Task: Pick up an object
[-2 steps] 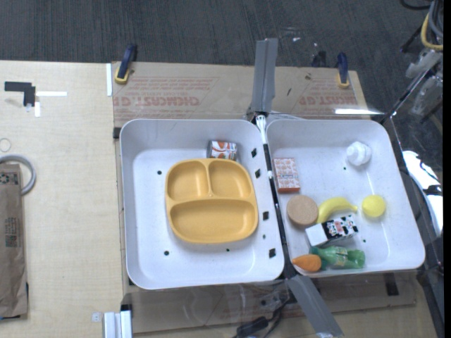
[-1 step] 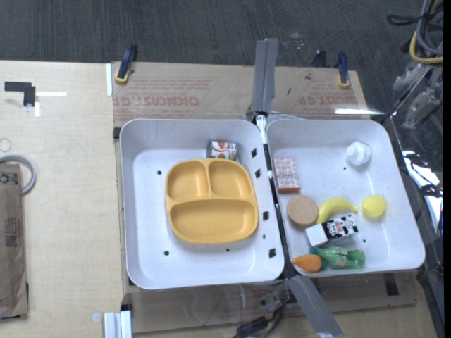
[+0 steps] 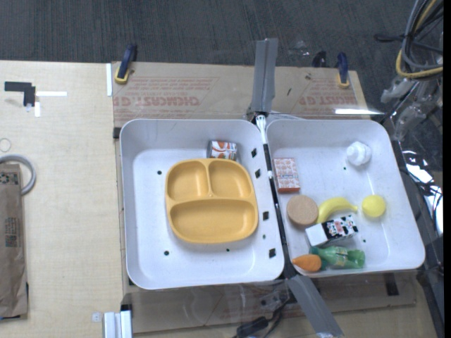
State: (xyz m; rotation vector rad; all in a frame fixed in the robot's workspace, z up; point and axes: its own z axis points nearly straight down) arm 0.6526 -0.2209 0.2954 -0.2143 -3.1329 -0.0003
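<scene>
End effector is a blurry shape off the right bin's far right corner, can't tell if it's spread or pressed together. Stuff to grab is in that bin: banana, lemon, tan disc, small red box, white wad. Left bin has a yellow divided plate with a little carton just behind it.

a divided plate and small carton lie in the left bin; a banana, ball and box fill the right bin.
</scene>
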